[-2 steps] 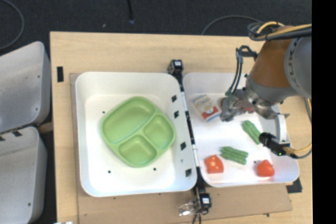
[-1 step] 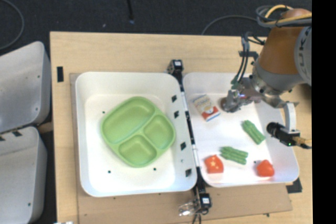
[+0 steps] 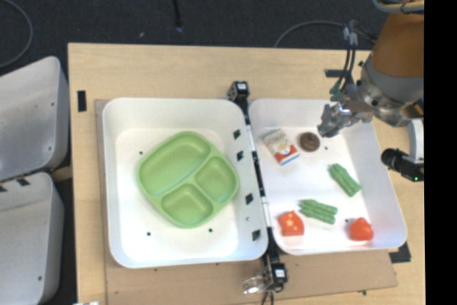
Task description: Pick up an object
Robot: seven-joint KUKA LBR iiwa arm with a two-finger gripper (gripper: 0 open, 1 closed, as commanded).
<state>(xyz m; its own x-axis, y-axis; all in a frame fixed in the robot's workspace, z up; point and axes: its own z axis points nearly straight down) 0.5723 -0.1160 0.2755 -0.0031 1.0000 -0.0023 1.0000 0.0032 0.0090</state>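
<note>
Camera view shows the claw [image 3: 330, 122] above the right bin's [image 3: 382, 175] far edge, just beside a brown round object [image 3: 309, 142]; whether it is apart or together cannot be told.

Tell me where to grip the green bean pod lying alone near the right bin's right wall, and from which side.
Grip the bean pod at its middle, from straight above, fingers across its narrow width. It lies flat and slanted with bare floor on both long sides, so that likely suits best.

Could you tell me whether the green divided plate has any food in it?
Empty: the green divided plate shows three bare compartments in the left bin.
</note>
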